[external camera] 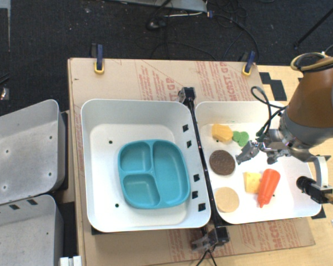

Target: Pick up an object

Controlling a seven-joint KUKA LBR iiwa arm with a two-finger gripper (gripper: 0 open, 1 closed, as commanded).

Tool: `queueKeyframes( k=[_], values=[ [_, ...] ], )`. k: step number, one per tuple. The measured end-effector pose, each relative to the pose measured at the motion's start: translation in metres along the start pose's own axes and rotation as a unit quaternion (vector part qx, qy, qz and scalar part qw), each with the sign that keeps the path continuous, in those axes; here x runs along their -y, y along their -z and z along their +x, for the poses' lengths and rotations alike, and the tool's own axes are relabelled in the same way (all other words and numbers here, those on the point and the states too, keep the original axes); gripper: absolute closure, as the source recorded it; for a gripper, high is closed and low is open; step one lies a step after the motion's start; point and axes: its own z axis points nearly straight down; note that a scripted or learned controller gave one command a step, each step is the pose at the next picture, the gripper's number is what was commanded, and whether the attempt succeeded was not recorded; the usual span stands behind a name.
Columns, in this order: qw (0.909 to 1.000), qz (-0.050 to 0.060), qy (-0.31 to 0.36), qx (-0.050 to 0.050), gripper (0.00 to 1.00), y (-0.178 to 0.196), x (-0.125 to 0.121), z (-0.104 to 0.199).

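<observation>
- The pincer (262, 150) hangs over the right bin (233, 111), its two grey fingers spread apart with nothing between them, on a cardboard-topped counter (155, 73).
- Six toy foods lie in that bin: a yellow wedge (222, 132) by a green piece (241, 137) near the far wall; a dark brown cookie (222, 162) in the middle; a tan round disc (227, 199) towards the near wall; and a small yellow block (251, 182) touching an orange carrot (268, 186) on the arm's side.
- The carrot sits nearest below the open fingers and looks the likeliest thing to be picked; it lies flat, thick end up-frame and thin tip towards the bin's near edge.
- It appears to be moulded plastic: probably light, stiff and smooth, so likely to slip or roll if pinched off-centre. A grip across the thick middle of its body, fingers square to its length, seems safest; the tapered tip would probably squirt free.
- The yellow block touching its left flank may crowd one finger.
- The flat cookie and disc offer little height to grip and would probably be hard to lift from the bin floor.
- The left bin (100, 115) carries a teal divided plate (154, 173).
</observation>
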Motion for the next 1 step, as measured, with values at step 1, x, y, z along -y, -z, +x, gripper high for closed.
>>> queueKeyframes(
  k=[1],
  values=[
    [1.0, -0.007, 0.002, 0.001, 0.0, 0.0067, -0.003, 0.0003]
  ],
)
